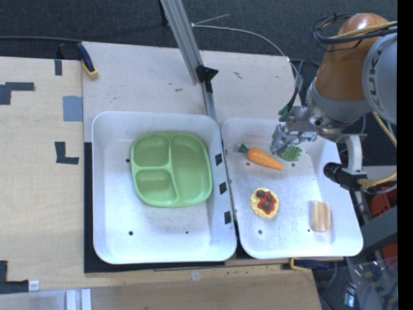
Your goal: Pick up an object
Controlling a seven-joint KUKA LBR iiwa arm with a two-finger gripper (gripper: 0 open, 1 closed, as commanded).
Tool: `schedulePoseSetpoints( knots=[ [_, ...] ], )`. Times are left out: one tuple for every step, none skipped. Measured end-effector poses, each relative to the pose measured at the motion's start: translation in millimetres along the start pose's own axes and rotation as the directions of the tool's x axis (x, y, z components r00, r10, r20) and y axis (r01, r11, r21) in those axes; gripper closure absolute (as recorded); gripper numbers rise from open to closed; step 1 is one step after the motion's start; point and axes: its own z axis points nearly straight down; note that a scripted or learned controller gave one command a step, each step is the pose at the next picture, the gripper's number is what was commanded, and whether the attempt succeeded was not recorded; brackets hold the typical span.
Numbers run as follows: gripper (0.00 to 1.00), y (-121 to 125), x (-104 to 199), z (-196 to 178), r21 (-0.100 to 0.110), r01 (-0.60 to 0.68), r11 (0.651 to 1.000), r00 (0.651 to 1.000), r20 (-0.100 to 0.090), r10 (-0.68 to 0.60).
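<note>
An orange toy carrot (263, 158) with a green stem lies in the right bin (342, 237), near its far left part. Right beside the carrot's thick end a green leafy toy (292, 152) sits half under my gripper (282, 142). The gripper hangs low over that green toy and the carrot's end, its fingers pointing down. A small round tart (264, 202) with red and dark topping lies toward the bin's middle front. A tan bread roll (319, 216) rests at the front right.
The left bin (110, 231) holds a green divided plate (171, 168). A slanted metal pole (184, 31) rises from the divider between the bins. The grey arm with its orange band (352, 50) comes in over the right bin's far right corner.
</note>
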Motion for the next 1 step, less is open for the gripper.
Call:
schedulePoseSetpoints(
  knots=[
    [1.0,-0.7,55.8,18.1,0.001,0.001,1.0,1.0,0.0,-0.001]
  ],
)
